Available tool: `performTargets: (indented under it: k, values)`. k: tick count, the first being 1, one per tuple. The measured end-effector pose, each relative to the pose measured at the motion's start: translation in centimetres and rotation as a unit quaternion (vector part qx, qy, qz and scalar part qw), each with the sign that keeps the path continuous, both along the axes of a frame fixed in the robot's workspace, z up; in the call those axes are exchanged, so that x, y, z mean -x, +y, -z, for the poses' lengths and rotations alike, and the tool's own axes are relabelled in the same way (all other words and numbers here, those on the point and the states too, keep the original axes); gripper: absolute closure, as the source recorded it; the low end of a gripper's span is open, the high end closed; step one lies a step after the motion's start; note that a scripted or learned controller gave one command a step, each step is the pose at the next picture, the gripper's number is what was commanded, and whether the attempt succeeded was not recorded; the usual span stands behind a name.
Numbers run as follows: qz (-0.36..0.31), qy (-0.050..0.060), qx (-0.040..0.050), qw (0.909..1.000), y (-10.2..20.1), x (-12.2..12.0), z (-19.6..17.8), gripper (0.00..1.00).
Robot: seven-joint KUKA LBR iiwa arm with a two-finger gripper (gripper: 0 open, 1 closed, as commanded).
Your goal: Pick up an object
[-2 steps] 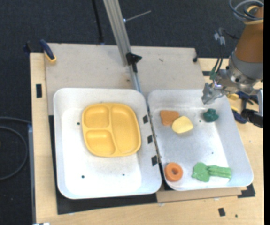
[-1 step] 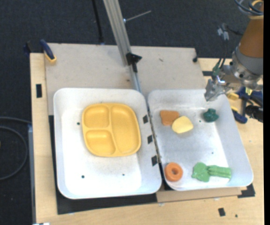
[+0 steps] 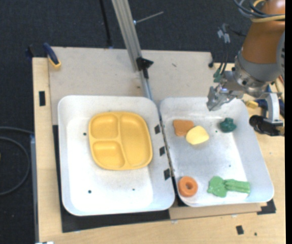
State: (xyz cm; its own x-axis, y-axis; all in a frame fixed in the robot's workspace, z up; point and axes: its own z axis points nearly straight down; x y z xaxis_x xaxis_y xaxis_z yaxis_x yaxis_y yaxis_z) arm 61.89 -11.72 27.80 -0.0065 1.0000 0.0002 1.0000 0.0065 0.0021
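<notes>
We locate the fingers (image 3: 216, 101) above the far edge of the right bin (image 3: 247, 154), pointing down; we cannot tell whether they are open or closed, and nothing shows between them. The arm (image 3: 261, 44) — grey, with an orange band — enters from the right. Nearest the fingers, we note a small dark green object (image 3: 227, 125) by the bin's right side. An orange-brown piece (image 3: 182, 127) touches a pale yellow piece (image 3: 197, 135) near the bin's middle. At the near edge lie an orange ring (image 3: 188, 186) and a light green toy (image 3: 228, 186), apart from each other. The left bin (image 3: 74, 187) holds a yellow divided plate (image 3: 120, 140). Both bins rest on the tabletop (image 3: 95, 70).
</notes>
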Motion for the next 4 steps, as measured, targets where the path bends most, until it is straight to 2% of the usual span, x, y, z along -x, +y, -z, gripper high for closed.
performTargets:
  k: [2, 4]
  values:
    - [0.000, 0.001, -0.0004, 1.0000, 10.2, 3.3, -0.7, 1.00]
    - [0.000, 0.002, -0.0003, 1.0000, 20.2, 6.4, 2.6, 1.00]
